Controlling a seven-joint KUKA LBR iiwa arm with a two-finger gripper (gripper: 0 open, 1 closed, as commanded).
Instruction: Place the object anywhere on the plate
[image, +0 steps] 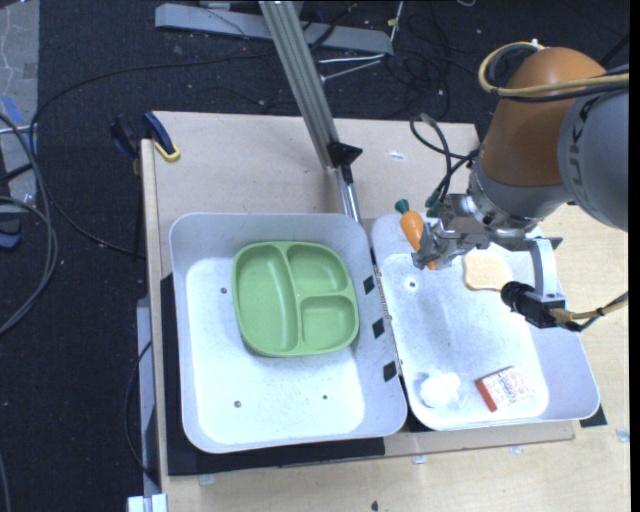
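Observation:
A green three-compartment plate (296, 298) lies in the left bin (200, 400). A small orange carrot (410, 227) with a green top sits at the far left corner of the right bin (560, 390). My gripper (432, 252) hangs directly beside the carrot's lower end and hides part of it. Whether it touches or grips the carrot is not visible. The grey arm with its orange band (540, 100) reaches in from the upper right.
In the right bin lie a slice of toast (487, 271), a white lump (439, 389) and a red packet (503, 387). A black cable connector (530, 303) hangs from the wrist. A metal pole (310, 90) slants down between the bins.

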